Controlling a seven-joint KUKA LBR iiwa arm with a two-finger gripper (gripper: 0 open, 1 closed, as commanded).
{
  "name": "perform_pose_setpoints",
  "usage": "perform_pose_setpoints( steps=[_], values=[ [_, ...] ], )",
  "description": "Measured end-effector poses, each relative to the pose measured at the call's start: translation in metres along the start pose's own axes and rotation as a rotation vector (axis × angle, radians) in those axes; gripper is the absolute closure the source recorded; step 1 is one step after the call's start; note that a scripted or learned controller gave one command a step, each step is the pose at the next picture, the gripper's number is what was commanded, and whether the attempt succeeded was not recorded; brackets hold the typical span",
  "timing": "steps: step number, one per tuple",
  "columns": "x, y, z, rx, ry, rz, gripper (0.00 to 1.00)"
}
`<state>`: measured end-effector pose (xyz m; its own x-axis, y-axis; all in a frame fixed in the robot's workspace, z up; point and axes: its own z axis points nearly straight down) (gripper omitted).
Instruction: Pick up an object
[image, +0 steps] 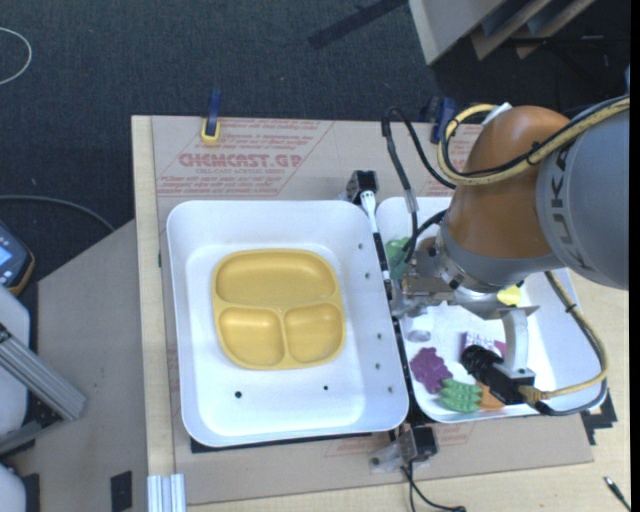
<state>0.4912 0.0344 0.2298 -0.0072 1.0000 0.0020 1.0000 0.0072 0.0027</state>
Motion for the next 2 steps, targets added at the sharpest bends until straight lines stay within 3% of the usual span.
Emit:
perform_pose_setpoints(
  steps=[1,2],
  values=[
    [0.056,0.0,-0.005,0.001,-0.001,0.001,1.0],
    [0.059,0.01,0.006,0.002,-0.003,0.006,1.0]
  ],
)
